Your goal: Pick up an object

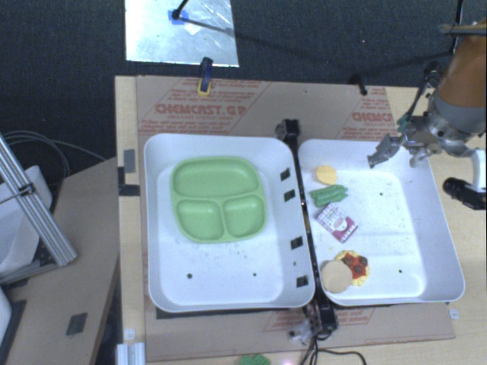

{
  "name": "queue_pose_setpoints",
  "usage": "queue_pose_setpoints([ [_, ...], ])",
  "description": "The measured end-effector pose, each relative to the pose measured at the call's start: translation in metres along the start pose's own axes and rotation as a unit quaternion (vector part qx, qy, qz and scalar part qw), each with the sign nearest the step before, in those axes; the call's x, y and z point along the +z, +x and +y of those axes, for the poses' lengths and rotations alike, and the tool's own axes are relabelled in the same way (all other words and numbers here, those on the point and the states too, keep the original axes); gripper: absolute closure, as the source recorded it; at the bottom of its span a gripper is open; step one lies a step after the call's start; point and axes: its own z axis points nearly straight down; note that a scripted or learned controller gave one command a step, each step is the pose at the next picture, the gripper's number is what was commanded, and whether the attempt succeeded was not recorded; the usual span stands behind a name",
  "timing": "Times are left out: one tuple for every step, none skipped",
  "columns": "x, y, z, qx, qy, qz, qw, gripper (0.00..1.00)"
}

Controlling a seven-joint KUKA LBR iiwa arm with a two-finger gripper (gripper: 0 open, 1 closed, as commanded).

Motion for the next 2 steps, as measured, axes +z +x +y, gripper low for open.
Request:
queue_pose_setpoints([
  [0.09, 0.038, -0.085, 0.001, 0.007, 0.003, 1.0, 0.0],
  [0.04, 0.071, -0.142, 0.0, 0.001, 0.001, 1.0, 0.0],
])
